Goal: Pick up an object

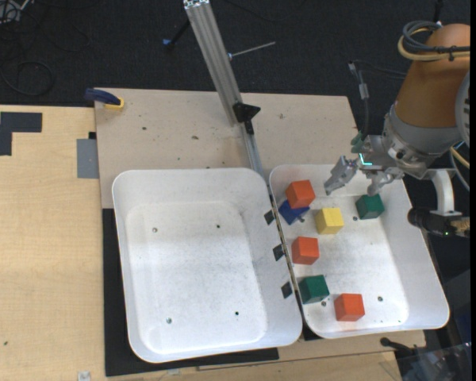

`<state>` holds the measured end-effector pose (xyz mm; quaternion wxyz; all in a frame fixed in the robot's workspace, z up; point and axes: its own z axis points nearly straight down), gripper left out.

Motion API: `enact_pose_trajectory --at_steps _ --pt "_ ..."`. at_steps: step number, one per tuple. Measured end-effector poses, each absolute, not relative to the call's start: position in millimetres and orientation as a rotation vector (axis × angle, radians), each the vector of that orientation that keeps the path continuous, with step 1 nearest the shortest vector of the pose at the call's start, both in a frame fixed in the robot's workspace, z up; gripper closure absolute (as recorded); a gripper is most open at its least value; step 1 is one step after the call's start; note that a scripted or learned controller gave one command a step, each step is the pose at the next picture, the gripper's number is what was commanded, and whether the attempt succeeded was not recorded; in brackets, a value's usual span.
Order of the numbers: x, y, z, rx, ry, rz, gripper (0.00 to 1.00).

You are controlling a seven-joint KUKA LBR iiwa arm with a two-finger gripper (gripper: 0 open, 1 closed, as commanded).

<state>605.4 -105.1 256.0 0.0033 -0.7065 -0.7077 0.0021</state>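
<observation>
In the right bin (412,252) lie several small blocks: an orange one (301,192) with a blue one (290,210) tucked against it, a yellow one (329,220), a second orange one (305,250), a green one (314,288) and an orange-red one (349,306) near the front. Another green block (370,206) sits at the back right. My gripper (357,181) hangs over the back of this bin, open, with nothing between its fingers. Its right finger (378,182) is just above the back green block.
The left bin (143,205) adjoins the right one, with black clips along their shared edge. A slanted aluminium rail (218,62) rises behind the bins. A blue and yellow clamp (105,98) lies at the board's far left corner.
</observation>
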Motion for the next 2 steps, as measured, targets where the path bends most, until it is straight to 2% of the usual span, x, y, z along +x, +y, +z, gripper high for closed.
enact_pose_trajectory --at_steps 1,2 --pt "606.0 -106.0 258.3 -2.22 -2.219 0.003 0.0" --pt "608.5 -114.7 201.9 -2.217 -2.216 0.009 0.0"
